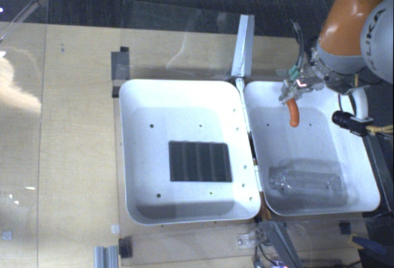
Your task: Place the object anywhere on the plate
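We see the jaws (294, 93) closed on the top end of a small orange sausage (293, 114), which hangs straight below them over the far part of the right bin (363, 199). To do this step well, we judge we should carry it steadily left, over the wall between the bins, to the dark ridged plate (200, 161) in the left bin (141, 137), lowering it close before letting go. Its long axis runs near vertical, free end pointing down.
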Controlling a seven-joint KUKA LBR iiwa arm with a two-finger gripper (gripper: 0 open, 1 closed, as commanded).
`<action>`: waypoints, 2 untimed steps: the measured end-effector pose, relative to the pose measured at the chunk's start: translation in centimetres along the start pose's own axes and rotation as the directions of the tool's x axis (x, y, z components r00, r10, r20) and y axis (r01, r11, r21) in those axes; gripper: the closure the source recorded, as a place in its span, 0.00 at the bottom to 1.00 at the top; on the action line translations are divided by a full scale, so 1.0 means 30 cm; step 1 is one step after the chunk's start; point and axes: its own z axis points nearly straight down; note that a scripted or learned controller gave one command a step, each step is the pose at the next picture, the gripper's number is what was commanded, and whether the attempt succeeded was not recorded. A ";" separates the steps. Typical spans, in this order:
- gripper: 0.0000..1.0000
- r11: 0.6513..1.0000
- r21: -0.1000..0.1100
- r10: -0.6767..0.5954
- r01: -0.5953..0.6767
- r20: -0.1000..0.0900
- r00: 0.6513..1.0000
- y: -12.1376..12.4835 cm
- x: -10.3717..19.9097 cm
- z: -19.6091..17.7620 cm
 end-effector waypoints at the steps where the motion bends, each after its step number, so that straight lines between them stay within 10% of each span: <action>1: 1.00 0.997 0.003 -0.073 0.073 0.000 0.997 -0.272 -0.123 0.033; 2: 1.00 1.000 -0.001 0.027 -0.027 0.002 1.000 -0.116 -0.050 -0.334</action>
